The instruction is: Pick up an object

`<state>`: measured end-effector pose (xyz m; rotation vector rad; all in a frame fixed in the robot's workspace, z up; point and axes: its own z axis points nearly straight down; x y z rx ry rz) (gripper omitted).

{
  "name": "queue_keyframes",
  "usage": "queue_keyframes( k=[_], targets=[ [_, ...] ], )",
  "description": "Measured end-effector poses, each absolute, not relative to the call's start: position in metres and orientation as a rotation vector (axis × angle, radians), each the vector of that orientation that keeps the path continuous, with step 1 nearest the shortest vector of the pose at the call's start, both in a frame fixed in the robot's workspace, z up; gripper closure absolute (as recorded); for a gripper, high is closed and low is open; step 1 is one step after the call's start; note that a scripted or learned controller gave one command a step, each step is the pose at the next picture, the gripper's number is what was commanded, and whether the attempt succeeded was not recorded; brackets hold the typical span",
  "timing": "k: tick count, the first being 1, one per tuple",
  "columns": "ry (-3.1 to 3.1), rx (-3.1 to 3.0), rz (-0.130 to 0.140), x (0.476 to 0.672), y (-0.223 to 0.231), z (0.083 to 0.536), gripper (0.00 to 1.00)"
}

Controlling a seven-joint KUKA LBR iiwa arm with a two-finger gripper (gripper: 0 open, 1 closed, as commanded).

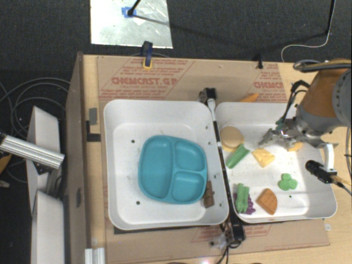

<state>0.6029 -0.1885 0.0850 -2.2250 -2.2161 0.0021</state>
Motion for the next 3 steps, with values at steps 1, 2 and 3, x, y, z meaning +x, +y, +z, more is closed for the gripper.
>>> queue_keyframes(
  k=[1, 2, 3],
  targets=[
    [-2.225, -2.215, 0.0, 0.565, -0.151, 0.144, 0.0],
    [-2.226, -2.215, 0.0, 0.56, -0.125, 0.117, 0.0],
    [-2.219, -2.221, 0.002, 0.505, -0.148, 0.083, 0.0]
  ],
)
